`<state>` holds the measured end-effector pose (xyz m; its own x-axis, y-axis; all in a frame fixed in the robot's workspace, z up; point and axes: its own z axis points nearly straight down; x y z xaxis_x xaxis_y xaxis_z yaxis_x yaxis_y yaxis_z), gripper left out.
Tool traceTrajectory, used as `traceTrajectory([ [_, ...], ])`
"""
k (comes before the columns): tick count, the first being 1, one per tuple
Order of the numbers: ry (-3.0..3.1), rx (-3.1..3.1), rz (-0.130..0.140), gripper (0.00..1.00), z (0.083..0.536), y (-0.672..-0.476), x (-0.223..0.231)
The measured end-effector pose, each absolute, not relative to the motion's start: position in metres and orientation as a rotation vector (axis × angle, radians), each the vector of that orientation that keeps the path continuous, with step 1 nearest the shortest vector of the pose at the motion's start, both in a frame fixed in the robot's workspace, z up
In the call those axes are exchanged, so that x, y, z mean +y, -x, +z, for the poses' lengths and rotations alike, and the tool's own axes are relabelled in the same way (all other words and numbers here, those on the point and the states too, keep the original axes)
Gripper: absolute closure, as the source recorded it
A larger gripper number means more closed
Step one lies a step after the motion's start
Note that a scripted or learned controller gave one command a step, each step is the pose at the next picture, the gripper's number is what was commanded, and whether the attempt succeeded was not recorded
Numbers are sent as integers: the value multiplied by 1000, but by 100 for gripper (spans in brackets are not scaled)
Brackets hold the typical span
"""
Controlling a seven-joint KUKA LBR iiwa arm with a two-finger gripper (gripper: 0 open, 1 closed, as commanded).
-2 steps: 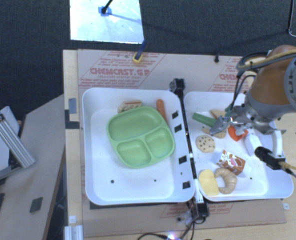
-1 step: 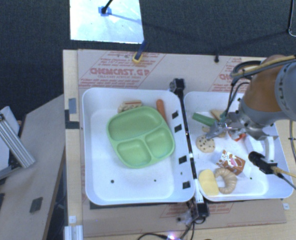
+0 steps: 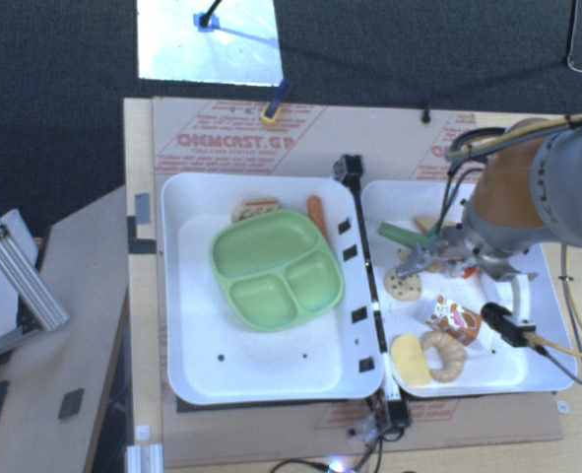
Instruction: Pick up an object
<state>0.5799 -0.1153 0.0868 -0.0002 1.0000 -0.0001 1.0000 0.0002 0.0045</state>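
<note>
Several small things crowd the right bin [image 3: 542, 368] under the gripper [image 3: 416, 260]: a cookie [image 3: 403, 286] just below it, a green piece [image 3: 401, 234] just above. Whether its fingers are spread or closed I cannot tell from here. Crowded like this, I'd worry the tips land between pieces, nudge the cookie aside, and come up empty. A croissant [image 3: 446, 355] lies nearer the front.

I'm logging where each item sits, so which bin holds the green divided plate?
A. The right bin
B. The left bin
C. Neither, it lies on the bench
B: the green divided plate lies inside the left bin, while the gripper works over the right bin.
</note>
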Motion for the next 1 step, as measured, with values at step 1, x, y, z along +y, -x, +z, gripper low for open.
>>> traceTrajectory([
  [1, -2215, 2218, 13, 100, 99, -582, -115],
])
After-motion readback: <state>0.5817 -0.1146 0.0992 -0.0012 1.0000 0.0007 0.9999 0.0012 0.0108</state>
